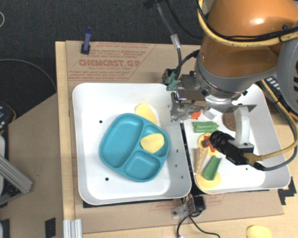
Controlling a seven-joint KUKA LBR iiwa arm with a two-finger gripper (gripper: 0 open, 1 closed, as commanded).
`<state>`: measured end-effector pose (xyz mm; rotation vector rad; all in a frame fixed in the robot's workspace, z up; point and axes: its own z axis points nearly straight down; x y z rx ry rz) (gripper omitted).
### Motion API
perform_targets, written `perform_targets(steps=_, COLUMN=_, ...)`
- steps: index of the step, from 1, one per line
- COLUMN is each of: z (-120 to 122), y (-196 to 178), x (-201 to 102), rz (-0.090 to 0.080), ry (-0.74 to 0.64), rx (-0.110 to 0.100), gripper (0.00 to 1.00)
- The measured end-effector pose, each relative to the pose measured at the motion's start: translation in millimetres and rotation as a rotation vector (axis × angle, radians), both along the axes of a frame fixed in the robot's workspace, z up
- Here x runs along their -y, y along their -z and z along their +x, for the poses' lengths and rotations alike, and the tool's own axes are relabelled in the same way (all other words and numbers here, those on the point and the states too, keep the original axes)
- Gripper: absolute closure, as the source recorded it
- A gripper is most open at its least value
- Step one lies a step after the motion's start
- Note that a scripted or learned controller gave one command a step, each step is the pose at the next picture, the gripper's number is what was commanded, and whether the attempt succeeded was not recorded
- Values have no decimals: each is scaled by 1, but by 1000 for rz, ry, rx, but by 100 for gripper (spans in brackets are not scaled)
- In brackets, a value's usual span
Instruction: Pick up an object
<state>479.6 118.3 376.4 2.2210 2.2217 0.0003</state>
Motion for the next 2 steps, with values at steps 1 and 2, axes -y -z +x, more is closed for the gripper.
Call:
perform_targets(steps=1, z=0, y=-10, x=0, rz=0, ry=-1, rx=2, gripper=100)
perform_targets(steps=2, z=1, y=-20, x=-1, rz=0, ry=-1, rx=4, gripper=100)
